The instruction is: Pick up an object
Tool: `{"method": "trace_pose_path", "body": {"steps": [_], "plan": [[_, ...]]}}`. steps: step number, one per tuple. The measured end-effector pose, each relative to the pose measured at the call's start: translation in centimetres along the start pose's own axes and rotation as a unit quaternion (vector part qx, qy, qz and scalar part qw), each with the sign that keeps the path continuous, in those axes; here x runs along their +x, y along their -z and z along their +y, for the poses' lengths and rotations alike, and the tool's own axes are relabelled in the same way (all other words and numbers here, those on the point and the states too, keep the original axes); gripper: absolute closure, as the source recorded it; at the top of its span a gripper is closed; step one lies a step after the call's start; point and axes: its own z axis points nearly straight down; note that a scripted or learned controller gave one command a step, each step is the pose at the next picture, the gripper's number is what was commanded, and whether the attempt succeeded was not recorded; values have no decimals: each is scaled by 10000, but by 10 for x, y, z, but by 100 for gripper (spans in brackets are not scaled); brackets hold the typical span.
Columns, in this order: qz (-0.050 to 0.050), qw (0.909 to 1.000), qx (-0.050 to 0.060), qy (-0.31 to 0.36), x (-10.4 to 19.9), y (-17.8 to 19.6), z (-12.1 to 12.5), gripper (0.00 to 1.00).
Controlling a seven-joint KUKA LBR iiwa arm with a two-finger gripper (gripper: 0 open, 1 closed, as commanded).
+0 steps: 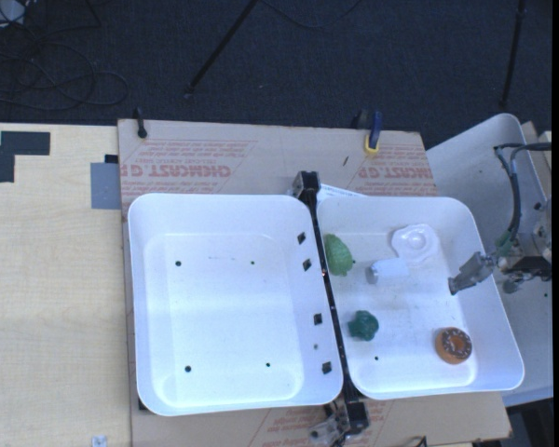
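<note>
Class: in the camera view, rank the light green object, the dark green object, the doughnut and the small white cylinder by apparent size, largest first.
1. Light green object, largest.
2. Doughnut.
3. Dark green object, close to the doughnut; that pair is hard to separate.
4. Small white cylinder, though it blends with the right bin.

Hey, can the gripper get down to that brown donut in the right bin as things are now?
Probably yes. The donut lies alone near the right bin's front corner, apart from the other items, and the gripper sits just above that bin's right edge with nothing between them.
</note>
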Motion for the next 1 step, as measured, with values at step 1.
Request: {"method": "trace_pose_path", "body": {"steps": [1], "plan": [[6, 10000, 0, 2, 50, -196, -6, 0]]}}
